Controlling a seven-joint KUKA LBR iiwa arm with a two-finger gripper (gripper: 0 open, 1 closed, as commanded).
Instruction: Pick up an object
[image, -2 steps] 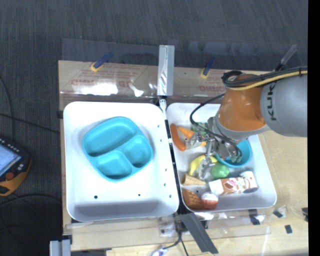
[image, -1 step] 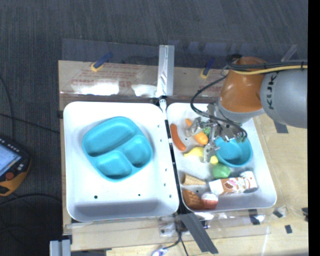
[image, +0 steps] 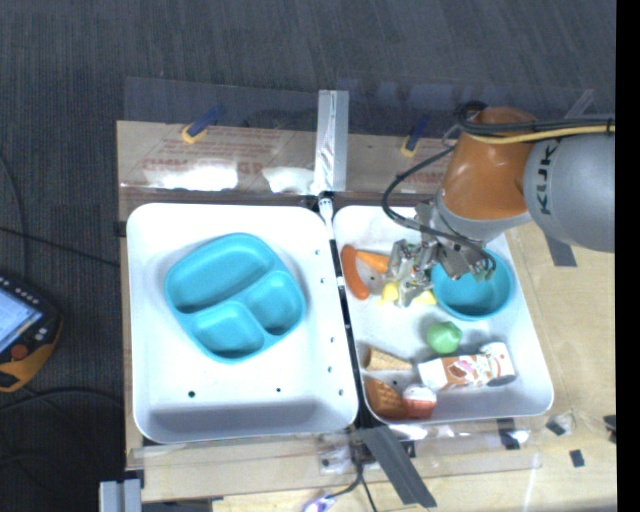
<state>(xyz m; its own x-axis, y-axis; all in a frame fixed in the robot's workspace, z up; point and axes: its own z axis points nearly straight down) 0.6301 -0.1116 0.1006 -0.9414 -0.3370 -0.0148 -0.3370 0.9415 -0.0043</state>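
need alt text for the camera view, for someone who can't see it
A grey and orange robot arm lowers its pincer into the right bin, over small toy foods beside a blue bowl. A green ball and milk carton lie nearer. The left bin holds a blue divided plate.

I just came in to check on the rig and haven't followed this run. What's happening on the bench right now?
The grey arm with the orange band reaches from the right into the right white bin. Its pincer hangs low over a small yellow item, between the orange carrot-shaped toy and the round blue bowl. Nothing shows as gripped. The green ball, the milk carton and the cone-shaped toy lie nearer the front. The left white bin holds a blue divided tray.
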